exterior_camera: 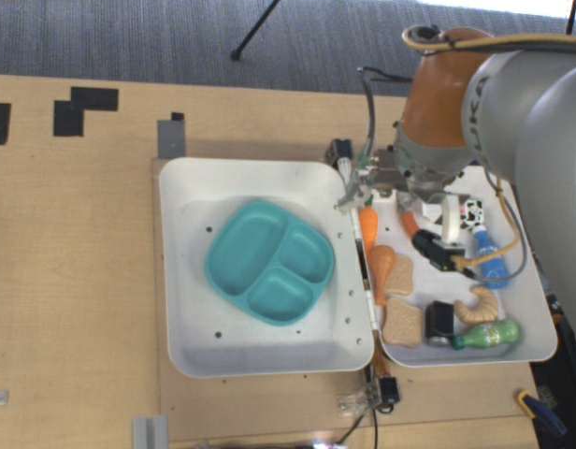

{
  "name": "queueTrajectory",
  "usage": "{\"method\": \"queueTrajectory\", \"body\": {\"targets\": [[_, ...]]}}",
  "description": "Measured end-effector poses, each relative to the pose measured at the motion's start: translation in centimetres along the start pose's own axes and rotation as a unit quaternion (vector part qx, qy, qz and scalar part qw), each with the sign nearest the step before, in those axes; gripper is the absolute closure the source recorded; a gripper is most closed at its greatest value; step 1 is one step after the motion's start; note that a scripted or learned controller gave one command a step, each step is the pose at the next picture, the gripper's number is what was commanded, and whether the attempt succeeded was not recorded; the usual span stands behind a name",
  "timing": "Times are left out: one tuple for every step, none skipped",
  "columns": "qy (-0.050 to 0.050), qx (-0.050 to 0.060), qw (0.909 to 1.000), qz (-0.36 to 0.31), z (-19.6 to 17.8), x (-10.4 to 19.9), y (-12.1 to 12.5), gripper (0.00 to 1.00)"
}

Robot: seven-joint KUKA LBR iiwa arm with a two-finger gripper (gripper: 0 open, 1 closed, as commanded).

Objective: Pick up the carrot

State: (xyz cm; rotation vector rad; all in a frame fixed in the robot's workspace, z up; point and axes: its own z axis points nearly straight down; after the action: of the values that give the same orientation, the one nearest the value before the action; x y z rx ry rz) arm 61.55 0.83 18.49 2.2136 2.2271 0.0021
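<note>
Carrot (367,226) lies at right bin's (540,330) left wall, centre-right of frame, tool (400,193) hovering just above-right, grip state indeterminate; approach step, next requiring descent over carrot.

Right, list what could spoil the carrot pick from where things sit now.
1. The orange tapered carrot lies against the right white bin's left wall, which may block one side of the pincer.
2. The orange-brown pear-shaped toy and tan bread slice sit just below the carrot, so a slightly off grasp could catch them instead.
3. The grey arm hides the pincer from above, so a miss would be hard to spot.
</note>
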Motion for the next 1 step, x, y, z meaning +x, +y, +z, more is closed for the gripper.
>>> {"method": "queueTrajectory", "body": {"targets": [[-0.001,0.001,0.9995,0.03,-0.01,-5.67,-1.19,0.0]]}}
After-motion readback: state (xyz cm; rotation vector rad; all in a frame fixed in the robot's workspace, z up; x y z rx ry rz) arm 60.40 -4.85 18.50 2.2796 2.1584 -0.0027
